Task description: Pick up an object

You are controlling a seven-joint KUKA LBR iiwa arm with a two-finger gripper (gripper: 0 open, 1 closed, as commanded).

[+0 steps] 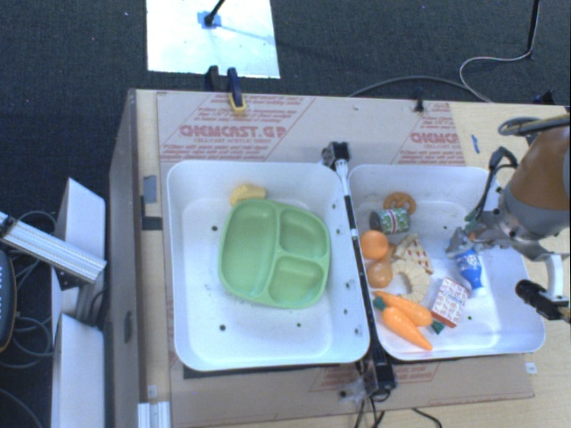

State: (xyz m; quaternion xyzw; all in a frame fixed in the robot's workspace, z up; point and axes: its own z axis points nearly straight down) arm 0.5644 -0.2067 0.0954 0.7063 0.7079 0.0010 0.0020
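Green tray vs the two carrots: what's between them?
In the camera view, the divider where the two bins' rims meet runs between the green tray and the carrots. Otherwise just bare white bin floor on both sides.

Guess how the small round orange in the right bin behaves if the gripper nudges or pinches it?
The orange looks round and smooth, so a nudge would probably roll it, perhaps toward the divider wall it sits near. A pinch may slip off its curved sides unless centred. It is likely light, maybe a plastic toy like the carrots, though material can't be confirmed.
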